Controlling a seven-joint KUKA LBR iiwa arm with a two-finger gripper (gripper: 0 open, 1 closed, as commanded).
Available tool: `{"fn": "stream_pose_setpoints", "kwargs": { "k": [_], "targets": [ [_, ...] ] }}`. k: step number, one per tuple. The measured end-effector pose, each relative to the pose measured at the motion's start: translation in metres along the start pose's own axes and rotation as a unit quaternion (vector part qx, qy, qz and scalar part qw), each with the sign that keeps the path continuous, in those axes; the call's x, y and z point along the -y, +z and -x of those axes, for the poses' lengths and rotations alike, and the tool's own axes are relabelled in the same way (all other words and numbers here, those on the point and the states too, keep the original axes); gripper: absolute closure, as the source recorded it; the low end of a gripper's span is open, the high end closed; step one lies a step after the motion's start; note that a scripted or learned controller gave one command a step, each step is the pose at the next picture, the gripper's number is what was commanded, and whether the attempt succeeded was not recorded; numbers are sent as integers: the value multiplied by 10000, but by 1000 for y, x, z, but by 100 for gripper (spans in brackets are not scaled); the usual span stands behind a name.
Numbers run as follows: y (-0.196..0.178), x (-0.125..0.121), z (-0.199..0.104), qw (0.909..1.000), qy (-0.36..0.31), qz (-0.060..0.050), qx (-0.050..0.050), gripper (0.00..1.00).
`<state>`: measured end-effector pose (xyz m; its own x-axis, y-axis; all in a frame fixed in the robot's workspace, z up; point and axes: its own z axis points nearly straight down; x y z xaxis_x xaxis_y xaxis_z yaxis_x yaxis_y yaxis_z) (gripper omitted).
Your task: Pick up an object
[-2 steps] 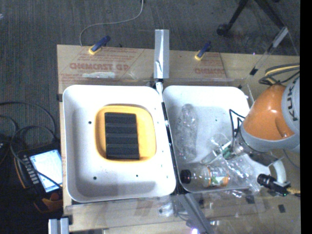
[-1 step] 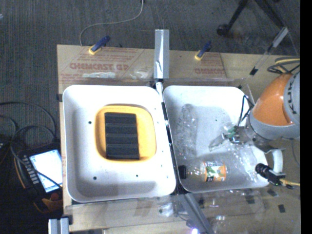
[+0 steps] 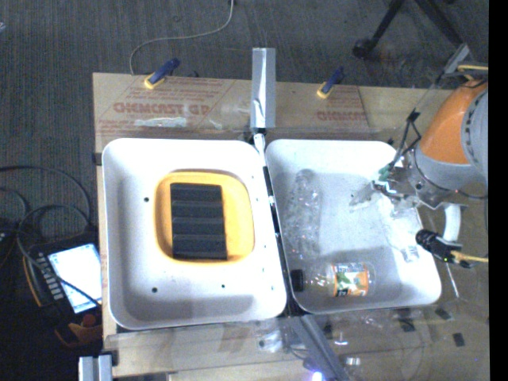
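Gripper (image 3: pixel 389 179) sits over the right bin (image 3: pixel 333 153); its grasp seems unreadable; bottle (image 3: pixel 343 280) apart

Two blue-and-yellow clamps sit at the far edge of the bench (image 3: pixel 111 113), one toward the left (image 3: pixel 161 73) and one toward the right (image 3: pixel 330 82). A clear plastic sheet with red lettering (image 3: pixel 159 108) lies over the wooden surface behind the bins. An upright metal post (image 3: pixel 263 86) stands at the far edge, in line with the gap between the bins. On the dark carpeted floor (image 3: pixel 55 30), a tablet with a lit screen (image 3: pixel 73 276) lies among black cables at the left. A thin pale wire (image 3: pixel 186 32) loops across the carpet, and black stand legs (image 3: pixel 405 6) spread at top right.
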<state>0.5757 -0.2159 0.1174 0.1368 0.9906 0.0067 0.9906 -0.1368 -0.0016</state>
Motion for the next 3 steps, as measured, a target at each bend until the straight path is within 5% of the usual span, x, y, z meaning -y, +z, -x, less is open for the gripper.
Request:
{"fn": "stream_pose_setpoints", "kwargs": {
  "k": [1,2,3],
  "targets": [
    [-62,98,-37,9995,-314,-8,40,0],
    [23,97,-41,9947,-1026,23,39,0],
    [14,97,-42,9947,-1028,14,32,100]
  ]
}}
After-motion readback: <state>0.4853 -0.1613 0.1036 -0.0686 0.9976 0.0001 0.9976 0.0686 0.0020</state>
